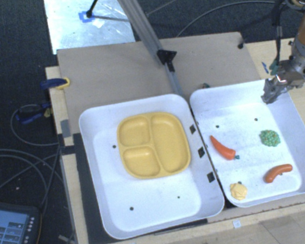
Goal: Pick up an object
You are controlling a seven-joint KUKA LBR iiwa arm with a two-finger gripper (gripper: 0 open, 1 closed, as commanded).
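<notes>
The right bin (236, 105) holds an orange carrot-like piece (223, 147), a green broccoli-like clump (269, 138), a brown sausage (277, 173) and a small yellow piece (238, 191). My gripper (271, 93) hangs over the bin's upper right corner, above and to the right of the green clump, apart from all the objects. Nothing shows between its tips.
The left bin (112, 211) bears a yellow three-compartment plate (153, 145). A grey pole (142, 22) slants down to the gap between the bins. Cables and a pendant (6, 228) lie off the bench at left.
</notes>
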